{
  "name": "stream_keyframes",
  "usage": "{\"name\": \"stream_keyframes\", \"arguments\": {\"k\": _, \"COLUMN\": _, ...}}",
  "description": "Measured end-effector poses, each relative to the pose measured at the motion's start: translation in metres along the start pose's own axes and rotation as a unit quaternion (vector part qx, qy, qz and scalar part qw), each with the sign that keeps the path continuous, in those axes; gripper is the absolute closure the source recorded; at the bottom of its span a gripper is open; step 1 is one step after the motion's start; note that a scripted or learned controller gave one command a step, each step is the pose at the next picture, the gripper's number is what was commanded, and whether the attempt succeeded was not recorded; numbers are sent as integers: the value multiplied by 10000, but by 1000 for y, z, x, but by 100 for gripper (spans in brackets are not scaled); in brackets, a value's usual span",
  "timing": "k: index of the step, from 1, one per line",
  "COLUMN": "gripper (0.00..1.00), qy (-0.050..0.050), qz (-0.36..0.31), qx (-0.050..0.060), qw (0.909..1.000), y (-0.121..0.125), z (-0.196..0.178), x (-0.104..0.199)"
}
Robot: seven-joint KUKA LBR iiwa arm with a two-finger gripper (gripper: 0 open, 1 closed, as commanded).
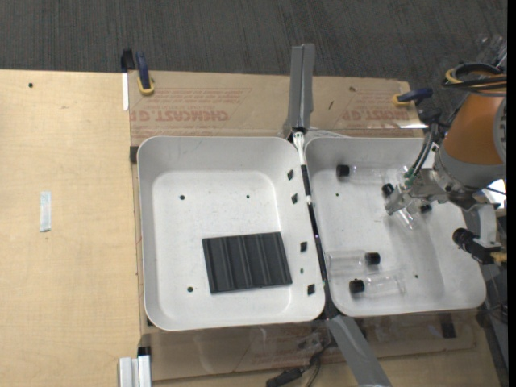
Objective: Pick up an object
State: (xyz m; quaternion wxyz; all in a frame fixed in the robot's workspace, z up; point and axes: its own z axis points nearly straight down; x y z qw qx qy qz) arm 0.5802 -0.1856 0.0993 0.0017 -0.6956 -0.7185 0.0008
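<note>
A black ribbed rectangular pad [246, 262] lies flat in the left bin [161, 216], toward its front. Three small clear vials with black caps are in the right bin [451, 289]: one [343, 170] near the back left, and two [367, 260] [375, 285] near the front. My gripper [402, 199] hangs low over the right bin's back right part, apart from all three vials. Something clear and glinting [409, 214] sits right under its tip; I cannot make out whether it is held.
The grey arm with its orange band [476, 129] comes in over the right bin's right rim. A grey divider bar [301, 87] stands behind the seam between the bins. Cardboard [210, 107] lines the bench behind the bins, held by clamps [142, 72].
</note>
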Motion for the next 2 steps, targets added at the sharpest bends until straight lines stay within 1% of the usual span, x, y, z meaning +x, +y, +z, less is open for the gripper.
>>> {"name": "stream_keyframes", "arguments": {"k": 1, "gripper": 100, "qy": -11, "qz": -258, "qx": -12, "qw": 9997, "y": 23, "z": -84, "x": 64}}
{"name": "stream_keyframes", "arguments": {"k": 2, "gripper": 100, "qy": -15, "qz": -86, "qx": -12, "qw": 10000, "y": 57, "z": -122, "x": 134}}
